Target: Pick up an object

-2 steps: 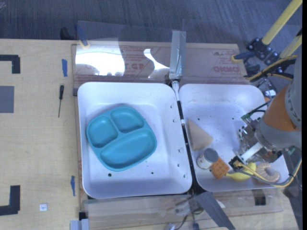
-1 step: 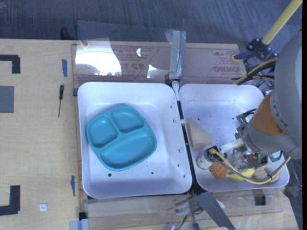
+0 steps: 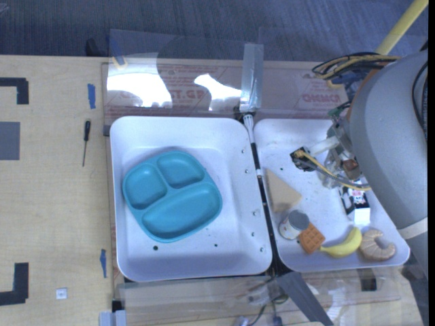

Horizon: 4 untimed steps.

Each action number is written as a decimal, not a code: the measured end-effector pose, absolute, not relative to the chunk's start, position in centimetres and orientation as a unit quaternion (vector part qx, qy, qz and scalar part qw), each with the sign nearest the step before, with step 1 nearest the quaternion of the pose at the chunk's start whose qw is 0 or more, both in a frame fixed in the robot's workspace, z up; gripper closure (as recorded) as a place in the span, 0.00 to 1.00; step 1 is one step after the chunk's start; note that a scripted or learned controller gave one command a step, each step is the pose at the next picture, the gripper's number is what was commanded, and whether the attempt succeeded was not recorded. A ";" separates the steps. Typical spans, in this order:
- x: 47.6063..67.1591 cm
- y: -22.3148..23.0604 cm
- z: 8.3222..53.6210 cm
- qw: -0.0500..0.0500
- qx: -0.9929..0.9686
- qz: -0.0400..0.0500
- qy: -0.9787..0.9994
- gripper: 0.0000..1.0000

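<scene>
A: Start with the camera view. What sits in the left bin (image 3: 136, 263)?

B: A teal divided plate (image 3: 172, 194) with three compartments, lying flat near the bin's middle, its large compartment toward five o'clock. A few dark specks dot the white floor around it.

A: And the right bin (image 3: 285, 138)?

B: That one is crowded. Along its six o'clock edge lies a yellow banana (image 3: 344, 244), touching a waffle-like orange square (image 3: 310, 238) at its nine o'clock end. Just past the banana's three o'clock end rests a pale, knobbly pastry-like piece (image 3: 376, 246). A small grey can (image 3: 293, 223) stands just beside the waffle, at its ten o'clock. A tan wedge (image 3: 282, 190), like a cheese slice, lies flat at twelve o'clock of the can.

A: Where is the arm?

B: The grey arm (image 3: 394, 148) comes in from three o'clock and covers the right bin's far side. Its gripper (image 3: 331, 166) hangs over the upper middle of that bin, amid yellow and dark wiring, well apart from the banana.

A: Clenched or released?

B: I cannot tell; the tip is tangled in cables and hardware, and nothing is plainly seen between it.

A: Anything outside the bins?

B: A screwdriver (image 3: 85, 141) lies on the wooden bench (image 3: 47, 216), at nine o'clock of the left bin.
</scene>
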State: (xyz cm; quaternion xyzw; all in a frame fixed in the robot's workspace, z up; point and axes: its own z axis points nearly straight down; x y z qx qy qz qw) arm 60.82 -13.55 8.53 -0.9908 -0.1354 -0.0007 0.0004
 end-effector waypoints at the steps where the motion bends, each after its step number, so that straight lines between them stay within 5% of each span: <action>1: 58.7 -10.4 17.8 0.001 -0.973 0.000 -0.232 1.00; 3: 53.8 -10.4 15.6 0.003 -0.852 0.003 -0.524 1.00; 4: 53.6 -13.8 18.9 0.000 -0.792 0.001 -0.611 1.00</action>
